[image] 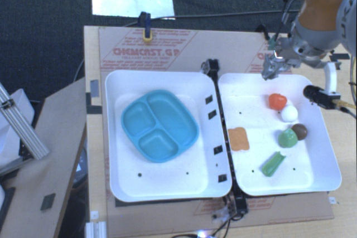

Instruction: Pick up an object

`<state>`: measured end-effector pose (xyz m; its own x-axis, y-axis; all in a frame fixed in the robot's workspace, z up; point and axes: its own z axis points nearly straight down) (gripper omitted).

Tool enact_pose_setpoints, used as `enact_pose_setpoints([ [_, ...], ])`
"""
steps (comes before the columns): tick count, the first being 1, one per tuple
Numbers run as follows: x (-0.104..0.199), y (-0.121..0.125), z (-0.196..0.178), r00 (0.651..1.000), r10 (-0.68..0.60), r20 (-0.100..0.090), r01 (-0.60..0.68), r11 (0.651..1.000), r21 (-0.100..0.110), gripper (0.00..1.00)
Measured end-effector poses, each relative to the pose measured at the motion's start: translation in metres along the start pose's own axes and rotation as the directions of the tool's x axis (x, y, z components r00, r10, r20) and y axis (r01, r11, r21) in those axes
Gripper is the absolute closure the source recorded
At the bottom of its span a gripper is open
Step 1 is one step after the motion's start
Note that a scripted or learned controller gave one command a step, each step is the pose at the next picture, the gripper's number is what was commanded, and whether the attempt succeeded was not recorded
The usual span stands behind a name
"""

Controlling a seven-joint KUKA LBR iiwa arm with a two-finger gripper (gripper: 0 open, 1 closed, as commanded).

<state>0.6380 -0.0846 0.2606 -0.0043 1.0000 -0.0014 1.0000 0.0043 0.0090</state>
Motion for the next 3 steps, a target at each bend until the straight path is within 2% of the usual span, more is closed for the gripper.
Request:
enact_pose_setpoints([
  [1, 0.052, -0.019, 0.015, 1.000, -0.005, -0.003, 0.005, 1.000, 0.009, 1.00],
  [2, 0.105, -0.045, 0.011, 1.000, -0.005, -0.004, 0.005, 1.000, 0.009, 1.00],
  [3, 0.149, -0.075, 0.029, 1.000, -0.004, -0.004, 0.004, 1.000, 0.012, 1.00],
])
